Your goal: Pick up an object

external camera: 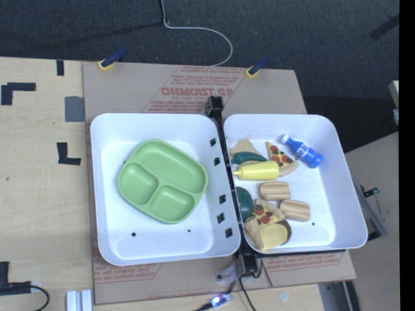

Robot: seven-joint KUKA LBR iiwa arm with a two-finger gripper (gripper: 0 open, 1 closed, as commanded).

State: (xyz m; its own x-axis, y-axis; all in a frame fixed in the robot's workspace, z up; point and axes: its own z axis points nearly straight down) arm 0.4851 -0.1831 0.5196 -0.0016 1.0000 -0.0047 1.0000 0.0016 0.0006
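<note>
The right bin (337, 173) holds several toy foods. A blue bottle (302, 151) lies at its back right. Beside it is a pizza slice (282, 159), and a yellow mustard bottle (258, 170) lies near the divider with a dark green piece (247, 157) just behind it. Two tan hot-dog buns (274, 190) (295, 209) lie in the middle. At the front left sit a green vegetable (245, 201), a second pizza slice (266, 214) and a yellow-tan piece (271, 235).
The left bin (107, 232) holds a green divided plate (163, 181). Both bins rest on a cardboard sheet (188, 89) held by blue and yellow clips. A cable (194, 28) runs over the dark floor behind.
</note>
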